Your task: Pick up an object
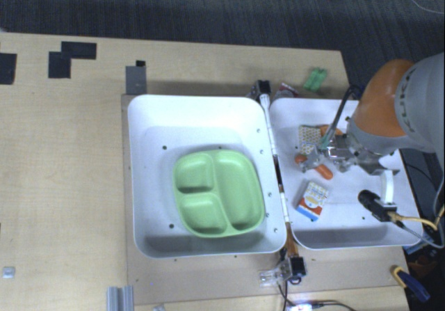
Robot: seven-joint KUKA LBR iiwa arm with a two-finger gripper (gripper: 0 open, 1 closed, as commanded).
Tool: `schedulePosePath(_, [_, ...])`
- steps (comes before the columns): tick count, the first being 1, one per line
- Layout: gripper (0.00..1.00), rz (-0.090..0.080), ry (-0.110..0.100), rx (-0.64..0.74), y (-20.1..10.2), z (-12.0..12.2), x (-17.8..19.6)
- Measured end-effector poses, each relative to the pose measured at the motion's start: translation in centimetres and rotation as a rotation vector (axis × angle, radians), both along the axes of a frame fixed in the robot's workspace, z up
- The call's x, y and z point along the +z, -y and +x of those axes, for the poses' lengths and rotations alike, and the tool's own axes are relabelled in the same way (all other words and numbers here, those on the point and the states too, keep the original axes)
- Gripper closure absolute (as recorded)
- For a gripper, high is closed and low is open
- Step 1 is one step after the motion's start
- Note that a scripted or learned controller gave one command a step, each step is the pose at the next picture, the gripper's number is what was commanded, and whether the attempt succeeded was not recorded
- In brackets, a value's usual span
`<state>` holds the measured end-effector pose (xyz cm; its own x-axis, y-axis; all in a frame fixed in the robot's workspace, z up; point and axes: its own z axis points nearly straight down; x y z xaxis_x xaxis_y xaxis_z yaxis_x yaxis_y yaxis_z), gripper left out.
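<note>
Down at the front edge of the bench, a small clear clip (276, 276) and some loose wires sit just below the gap between the two bins. Left bin (146, 163) holds a pale green divided plate (217, 192) with three compartments, lying flat. Right bin (348, 233) has the clutter: a small box (313, 201), white with orange and blue on it, lies in the middle toward the front; a speckled card (311, 136) sits further back, and an orange piece (322, 171) lies between them. The gripper (325, 158) hangs low over that orange piece, metal parts blurring together, so I cannot tell how it stands. The arm (400, 104) hides the bin's far right corner.
</note>
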<state>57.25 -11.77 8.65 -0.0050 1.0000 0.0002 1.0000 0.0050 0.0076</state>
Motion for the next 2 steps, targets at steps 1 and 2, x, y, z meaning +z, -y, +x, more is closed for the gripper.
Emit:
schedulePosePath(1, [1.00,-0.001,0.006,0.001,0.0,0.2,1.2])
schedulePosePath(2, [1.00,0.000,-0.002,0.001,-4.8,-7.1,9.9])
